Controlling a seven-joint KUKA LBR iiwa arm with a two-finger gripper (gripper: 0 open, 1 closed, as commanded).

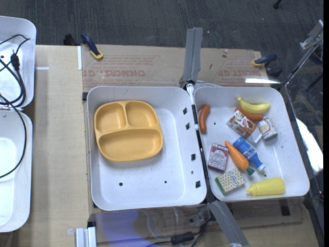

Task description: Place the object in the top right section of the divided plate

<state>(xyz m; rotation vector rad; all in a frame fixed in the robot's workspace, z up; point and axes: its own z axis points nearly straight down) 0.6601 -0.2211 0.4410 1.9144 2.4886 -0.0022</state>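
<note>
Standing at the bench, one notes two white bins side by side. The left bin (105, 189) holds a yellow divided plate (128, 147) lying flat toward its upper left; the plate's top right section (140, 115) has nothing in it, as do the other two. All loose items lie in the right bin (295, 138): a sausage (204, 118) close to the dividing wall, a banana (253, 106) at the top, a brown carton (241, 123) just below it with a small can (268, 129) beside that, a blue bottle (248, 152) touching a carrot (237, 156), a red box (218, 157), a green box (230, 181) and a yellow squeeze bottle (266, 187) along the lower edge. No item is on the plate. The gripper's state cannot be told.
</note>
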